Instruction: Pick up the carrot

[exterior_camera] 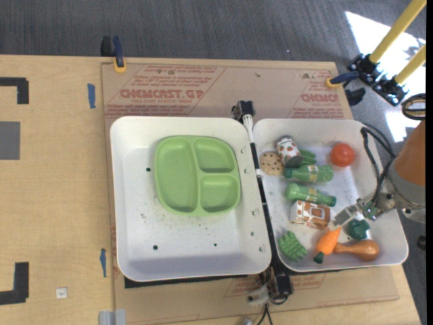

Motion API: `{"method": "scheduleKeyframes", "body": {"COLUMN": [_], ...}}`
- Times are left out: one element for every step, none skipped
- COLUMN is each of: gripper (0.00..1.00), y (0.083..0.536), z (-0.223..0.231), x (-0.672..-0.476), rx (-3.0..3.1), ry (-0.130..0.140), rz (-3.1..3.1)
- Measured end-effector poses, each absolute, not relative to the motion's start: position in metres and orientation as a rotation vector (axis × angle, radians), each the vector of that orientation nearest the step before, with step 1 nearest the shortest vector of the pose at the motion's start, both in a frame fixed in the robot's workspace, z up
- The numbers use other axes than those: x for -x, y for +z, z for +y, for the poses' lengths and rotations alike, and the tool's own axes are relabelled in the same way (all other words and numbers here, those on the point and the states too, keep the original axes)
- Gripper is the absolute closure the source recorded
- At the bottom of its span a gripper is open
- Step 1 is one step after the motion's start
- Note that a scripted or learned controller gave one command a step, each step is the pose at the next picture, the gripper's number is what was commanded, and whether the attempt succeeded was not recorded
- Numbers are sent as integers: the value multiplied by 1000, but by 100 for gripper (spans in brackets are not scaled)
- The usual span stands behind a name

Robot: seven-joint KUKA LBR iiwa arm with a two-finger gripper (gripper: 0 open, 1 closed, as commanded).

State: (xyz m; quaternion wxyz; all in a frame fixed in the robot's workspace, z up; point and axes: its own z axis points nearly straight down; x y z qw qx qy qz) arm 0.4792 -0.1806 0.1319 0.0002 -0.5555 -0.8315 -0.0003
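Fingers' state I cannot tell at the gripper (pixel 353 214) above the carrot (pixel 327 241); cardboard (pixel 162 90) reads "CHEMCAST".

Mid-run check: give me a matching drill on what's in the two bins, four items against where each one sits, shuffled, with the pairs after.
Items:
1. green divided plate
2. carrot
3. red ball
4. cookie

Places:
A. far right part of the right bin
B. near edge of the right bin, just below the gripper
C. middle of the left bin
D. right bin, against its left wall

Pairs: 1-C, 2-B, 3-A, 4-D
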Motion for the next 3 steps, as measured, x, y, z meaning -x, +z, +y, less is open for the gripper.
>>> {"method": "scheduleKeyframes", "body": {"gripper": [0,100,0], "y": [93,104,104], "z": [-129,-128,-128], "x": [-480,-481,-481], "rx": [1807,1806,1806], "ry": [-1,-6,-6], "rz": [-2573,-2574,-2574]}}
